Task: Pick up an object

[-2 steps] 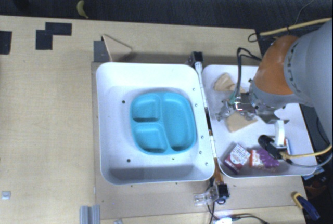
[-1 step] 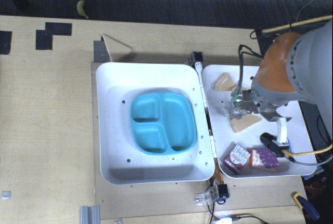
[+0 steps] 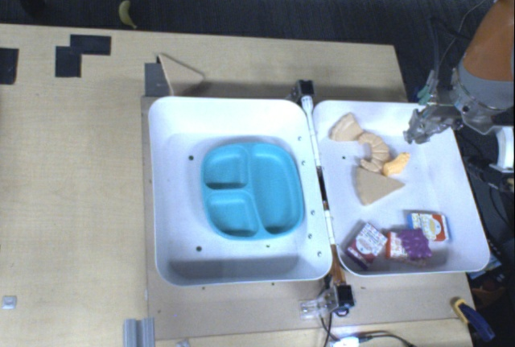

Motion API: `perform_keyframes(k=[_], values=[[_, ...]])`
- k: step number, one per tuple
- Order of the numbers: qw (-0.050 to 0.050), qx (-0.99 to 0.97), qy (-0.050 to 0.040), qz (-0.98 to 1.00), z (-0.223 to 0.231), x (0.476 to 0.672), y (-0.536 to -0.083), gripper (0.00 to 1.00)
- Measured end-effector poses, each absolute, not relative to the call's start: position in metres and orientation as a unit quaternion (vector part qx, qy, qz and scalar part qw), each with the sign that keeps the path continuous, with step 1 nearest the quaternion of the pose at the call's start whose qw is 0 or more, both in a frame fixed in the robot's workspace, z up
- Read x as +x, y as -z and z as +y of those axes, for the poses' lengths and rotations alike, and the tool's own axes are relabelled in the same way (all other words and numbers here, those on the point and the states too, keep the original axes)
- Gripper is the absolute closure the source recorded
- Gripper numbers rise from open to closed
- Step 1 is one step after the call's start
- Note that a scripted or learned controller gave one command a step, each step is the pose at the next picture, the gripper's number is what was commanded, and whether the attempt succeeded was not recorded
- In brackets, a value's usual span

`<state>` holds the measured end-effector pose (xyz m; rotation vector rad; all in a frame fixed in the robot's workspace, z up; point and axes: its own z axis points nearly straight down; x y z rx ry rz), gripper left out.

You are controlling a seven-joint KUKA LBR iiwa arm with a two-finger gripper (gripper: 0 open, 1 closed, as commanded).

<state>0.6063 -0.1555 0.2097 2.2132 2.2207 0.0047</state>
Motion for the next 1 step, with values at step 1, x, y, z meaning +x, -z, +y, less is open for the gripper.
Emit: perform_keyframes(k=[1], values=[[0.002, 0.705, -0.0010, 0.709, -0.1544, 0.6060, -0.2085, 0.00]])
